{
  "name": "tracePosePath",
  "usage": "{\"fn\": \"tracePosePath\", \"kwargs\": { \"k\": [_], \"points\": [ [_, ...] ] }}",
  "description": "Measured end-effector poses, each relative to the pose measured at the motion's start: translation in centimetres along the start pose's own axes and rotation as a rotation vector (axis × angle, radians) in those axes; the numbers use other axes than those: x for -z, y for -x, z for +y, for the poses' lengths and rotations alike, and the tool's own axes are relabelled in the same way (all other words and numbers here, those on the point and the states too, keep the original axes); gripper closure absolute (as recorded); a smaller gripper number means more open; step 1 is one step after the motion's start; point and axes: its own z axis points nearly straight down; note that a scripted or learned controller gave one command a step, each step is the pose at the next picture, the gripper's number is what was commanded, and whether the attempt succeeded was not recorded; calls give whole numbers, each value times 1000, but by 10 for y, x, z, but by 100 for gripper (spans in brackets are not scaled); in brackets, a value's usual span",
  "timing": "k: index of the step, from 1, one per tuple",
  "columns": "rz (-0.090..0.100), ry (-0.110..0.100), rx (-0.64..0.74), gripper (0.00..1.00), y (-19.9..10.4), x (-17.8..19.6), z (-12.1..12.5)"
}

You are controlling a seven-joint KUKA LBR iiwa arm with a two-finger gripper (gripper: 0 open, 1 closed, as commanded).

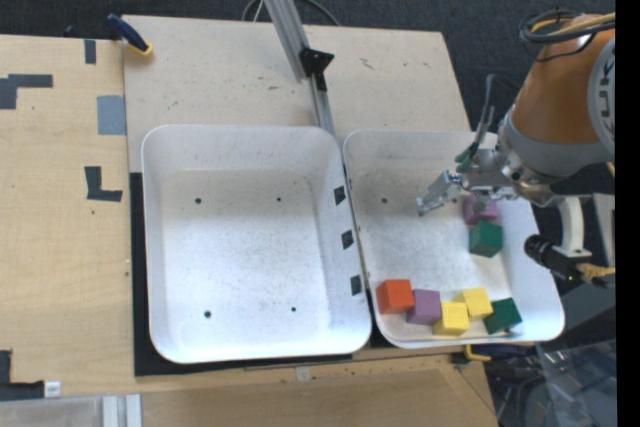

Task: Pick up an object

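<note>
Seven blocks lie in the right bin point(400, 155). End effector point(432, 203) hovers over the bin's bare floor, just left of the purple block point(482, 211) and green cube point(486, 239); finger spread: cannot tell. Approach step, nothing held. Next: shift onto a block, descend, close.

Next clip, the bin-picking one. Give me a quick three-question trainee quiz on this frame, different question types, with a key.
1. True or false: the orange block lies in the left bin.
2. Multiple choice: which block lies closest to the gripper? A) the orange block B) the purple block under the wrist C) a yellow block
3. Fill in: the row of blocks along the near edge of the right bin starts on the left with the ____ block.

Key: 1 false, it lies in the right bin. 2 B. 3 orange.
</note>
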Motion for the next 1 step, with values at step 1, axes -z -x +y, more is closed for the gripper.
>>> {"fn": "tracePosePath", "kwargs": {
  "k": [1],
  "points": [
    [-3, 1, -6, 0, 65, 2, 2]
  ]
}}
